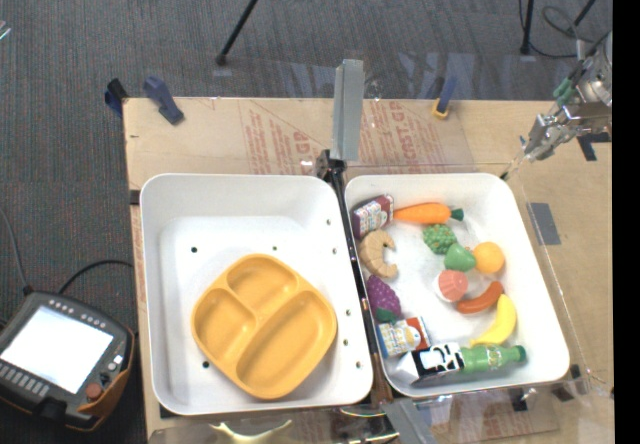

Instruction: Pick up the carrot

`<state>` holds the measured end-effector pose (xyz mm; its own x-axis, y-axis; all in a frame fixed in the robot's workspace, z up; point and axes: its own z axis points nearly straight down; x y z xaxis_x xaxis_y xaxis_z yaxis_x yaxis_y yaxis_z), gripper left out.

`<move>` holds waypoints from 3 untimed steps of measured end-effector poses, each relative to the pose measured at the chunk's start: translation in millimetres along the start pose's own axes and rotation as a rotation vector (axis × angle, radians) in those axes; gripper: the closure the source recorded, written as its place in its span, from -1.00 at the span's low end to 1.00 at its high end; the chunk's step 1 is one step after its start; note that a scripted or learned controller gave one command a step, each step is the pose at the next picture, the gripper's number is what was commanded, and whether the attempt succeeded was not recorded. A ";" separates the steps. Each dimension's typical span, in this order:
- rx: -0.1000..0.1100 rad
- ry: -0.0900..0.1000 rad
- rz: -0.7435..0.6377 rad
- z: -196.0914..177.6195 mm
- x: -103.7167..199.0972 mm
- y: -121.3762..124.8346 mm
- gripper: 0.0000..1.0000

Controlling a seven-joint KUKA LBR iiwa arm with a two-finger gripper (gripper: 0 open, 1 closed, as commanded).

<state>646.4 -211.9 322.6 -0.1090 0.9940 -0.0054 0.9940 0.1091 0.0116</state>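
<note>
**Carrot lies at the back of the right bin, arm off to the side**

The bench (250, 137) carries two white bins side by side. The left bin (175, 222) holds a yellow divided plate (264, 325), set at a slant toward its front. The right bin (535, 272) is crowded with toy food. Along its front wall lies a green bottle (480, 358), with a banana (499, 321) just behind it and a small carton (403, 336) to its left. A red sausage (480, 298), purple grapes (382, 296), a croissant (379, 252) and an orange (488, 257) sit further in. The carrot (425, 213) lies flat near the back wall, green top pointing right, apart from the other pieces. The gripper (545, 132) hangs at the right edge, outside the bins and well apart from the carrot; it looks small and blurred there, so I cannot tell whether it is open or closed.
</note>
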 end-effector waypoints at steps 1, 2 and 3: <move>0.006 0.004 -0.290 -82.3 1.1 0.5 1.00; 0.010 0.007 -0.452 -60.6 6.9 -64.8 1.00; 0.005 0.007 -0.746 -162.0 1.8 1.7 1.00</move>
<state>645.9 -209.2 484.6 -0.7547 0.6560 -0.0040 0.6560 0.7548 0.0025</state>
